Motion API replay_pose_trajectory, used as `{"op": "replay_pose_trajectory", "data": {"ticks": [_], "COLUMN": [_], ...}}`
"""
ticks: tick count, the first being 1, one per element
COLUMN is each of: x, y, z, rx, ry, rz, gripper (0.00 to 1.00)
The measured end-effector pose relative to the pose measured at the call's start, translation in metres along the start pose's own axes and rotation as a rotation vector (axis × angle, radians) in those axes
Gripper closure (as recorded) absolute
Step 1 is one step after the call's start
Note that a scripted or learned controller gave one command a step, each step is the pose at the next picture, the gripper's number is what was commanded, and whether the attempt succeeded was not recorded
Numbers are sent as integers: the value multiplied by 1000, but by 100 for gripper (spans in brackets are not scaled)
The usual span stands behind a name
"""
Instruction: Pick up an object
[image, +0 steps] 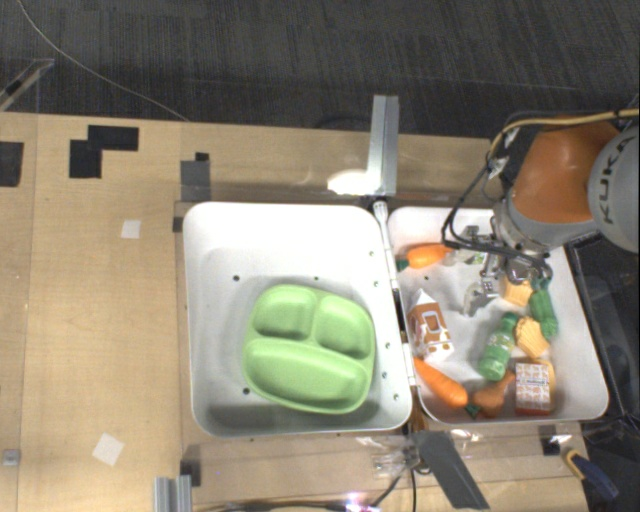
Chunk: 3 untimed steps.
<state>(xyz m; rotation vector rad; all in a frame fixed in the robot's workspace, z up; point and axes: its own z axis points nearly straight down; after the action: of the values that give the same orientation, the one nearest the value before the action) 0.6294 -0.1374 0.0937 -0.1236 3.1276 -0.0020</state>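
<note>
The right bin (592, 395) holds a loose heap of small toy groceries, any of which could serve as the object to pick. Closest under the hand (487, 291) is a yellowish piece (517, 293) at the far right of the heap, touching a dark green vegetable (545, 314). Nearer lie a green bottle (496, 352), a white and brown carton (430, 328), an orange carrot (441, 382) and a small red-labelled box (533, 387); another orange piece (424, 256) sits at the far left corner.

These all look like light, hollow plastic or card: stiff, not fragile, but smooth and apt to slip or roll. The carton and box offer flat, parallel sides, so a grip across their narrow width seems safest. The bottle and carrot should be taken across the middle, square to their long axis.

The hand hangs low over the far part of the heap; whether it is apart or together I cannot tell. The left bin (205, 240) carries a green divided tray (310, 347).
</note>
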Motion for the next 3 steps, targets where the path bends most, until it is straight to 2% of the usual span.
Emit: {"op": "replay_pose_trajectory", "data": {"ticks": [1, 2, 3], "x": [37, 92, 61], "y": [24, 56, 21], "z": [4, 1, 3], "rx": [1, 4, 2], "ry": [-2, -8, -6], "rz": [-74, -19, -205], "gripper": [0, 0, 0]}}
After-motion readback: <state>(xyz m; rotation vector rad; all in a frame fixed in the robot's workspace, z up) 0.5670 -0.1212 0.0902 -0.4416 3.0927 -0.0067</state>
